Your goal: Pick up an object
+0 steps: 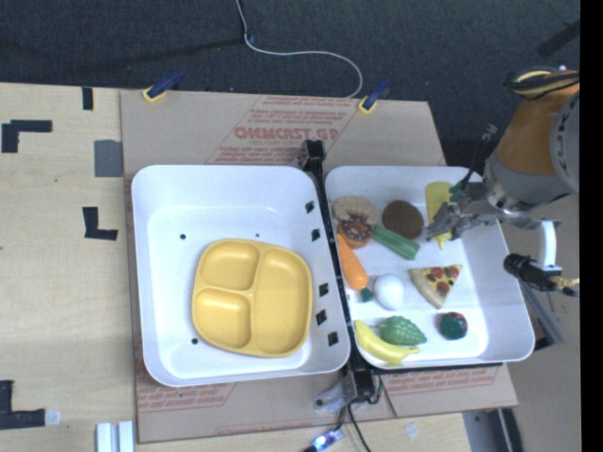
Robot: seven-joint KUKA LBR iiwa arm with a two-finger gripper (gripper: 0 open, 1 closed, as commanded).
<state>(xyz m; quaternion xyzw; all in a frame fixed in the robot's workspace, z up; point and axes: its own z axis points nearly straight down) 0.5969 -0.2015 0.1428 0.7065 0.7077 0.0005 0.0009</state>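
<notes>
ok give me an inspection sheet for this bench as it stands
surface: cardboard sheet under two white bins, the left bin and the right bin
job's things: in the right bin, carrot, white egg, pizza slice, banana, green bumpy fruit, brown round piece, green pod
clutter: yellow divided plate in the left bin
grippers: gripper low over the right bin, nothing seen held
cables: white cable behind the bins
surroundings: dark carpet
</notes>
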